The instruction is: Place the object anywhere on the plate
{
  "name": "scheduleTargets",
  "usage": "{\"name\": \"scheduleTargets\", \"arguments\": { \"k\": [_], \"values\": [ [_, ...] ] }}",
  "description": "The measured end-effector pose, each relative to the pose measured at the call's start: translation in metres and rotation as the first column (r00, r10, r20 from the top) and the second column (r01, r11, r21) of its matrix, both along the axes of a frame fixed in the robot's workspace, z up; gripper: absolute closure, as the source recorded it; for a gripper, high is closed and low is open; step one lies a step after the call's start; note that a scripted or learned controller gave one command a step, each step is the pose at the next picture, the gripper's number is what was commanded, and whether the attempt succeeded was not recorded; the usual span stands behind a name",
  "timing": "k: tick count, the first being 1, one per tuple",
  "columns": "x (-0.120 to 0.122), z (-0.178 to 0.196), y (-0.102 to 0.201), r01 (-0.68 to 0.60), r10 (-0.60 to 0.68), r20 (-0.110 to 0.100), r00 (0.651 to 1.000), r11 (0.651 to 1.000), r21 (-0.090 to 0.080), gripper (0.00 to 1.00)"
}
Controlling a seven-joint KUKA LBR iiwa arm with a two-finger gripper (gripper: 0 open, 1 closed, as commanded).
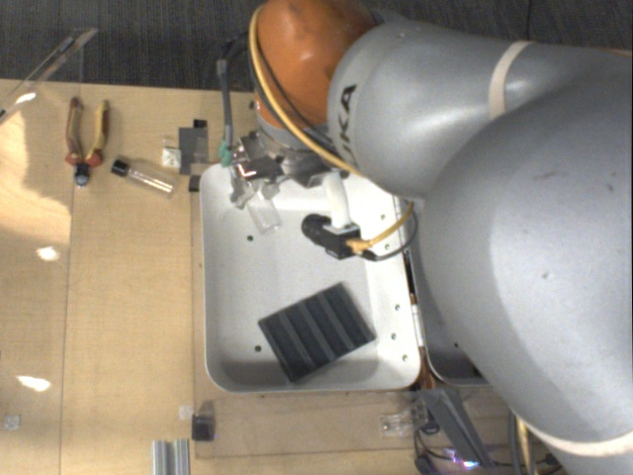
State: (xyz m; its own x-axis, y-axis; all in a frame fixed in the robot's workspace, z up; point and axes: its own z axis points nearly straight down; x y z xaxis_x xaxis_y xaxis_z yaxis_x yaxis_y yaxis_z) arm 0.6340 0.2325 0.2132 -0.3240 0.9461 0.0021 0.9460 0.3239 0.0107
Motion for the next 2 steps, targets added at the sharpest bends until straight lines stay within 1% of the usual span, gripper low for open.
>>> {"name": "scheduleTargets", "arguments": {
  "k": [1,2],
  "values": [
    [0.035,0.077,-0.007,-0.050,0.050,-0.004,0.999,0.999,-0.004,1.00],
    [-0.074,-0.027,-0.006,0.007,-0.007,-0.008,1.000,1.000,-0.004,1.00]
  ]
}}
